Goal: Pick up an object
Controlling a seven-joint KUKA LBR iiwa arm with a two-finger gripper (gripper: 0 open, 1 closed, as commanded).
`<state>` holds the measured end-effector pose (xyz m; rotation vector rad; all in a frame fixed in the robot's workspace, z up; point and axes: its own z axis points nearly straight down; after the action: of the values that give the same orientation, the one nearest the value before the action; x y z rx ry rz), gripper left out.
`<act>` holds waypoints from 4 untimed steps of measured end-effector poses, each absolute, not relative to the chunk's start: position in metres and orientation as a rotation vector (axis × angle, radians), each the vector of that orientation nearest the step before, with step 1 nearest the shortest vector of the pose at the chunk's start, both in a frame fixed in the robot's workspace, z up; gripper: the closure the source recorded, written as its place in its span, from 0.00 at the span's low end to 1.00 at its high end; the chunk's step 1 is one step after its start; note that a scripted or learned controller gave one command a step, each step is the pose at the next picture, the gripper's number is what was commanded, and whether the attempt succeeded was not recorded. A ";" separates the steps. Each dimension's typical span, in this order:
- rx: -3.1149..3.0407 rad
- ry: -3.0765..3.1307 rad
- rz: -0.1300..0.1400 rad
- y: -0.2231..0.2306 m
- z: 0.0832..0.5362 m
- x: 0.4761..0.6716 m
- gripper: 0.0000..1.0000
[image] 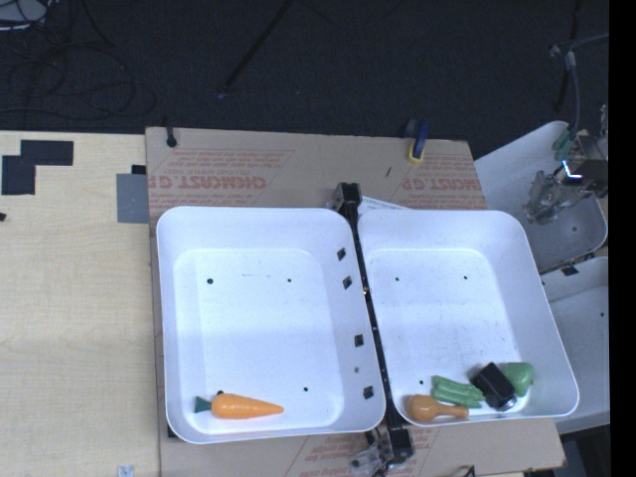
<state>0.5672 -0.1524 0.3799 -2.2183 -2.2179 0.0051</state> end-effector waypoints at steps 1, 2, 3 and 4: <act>-2.219 -2.217 0.006 -0.158 0.355 0.530 1.00; -2.221 -2.214 0.006 -0.193 0.331 0.488 1.00; -2.218 -2.217 0.004 -0.186 0.304 0.475 1.00; -2.218 -2.216 0.005 -0.214 0.245 0.475 1.00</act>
<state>0.4752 -0.2137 0.2450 -2.2182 -2.2157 0.0049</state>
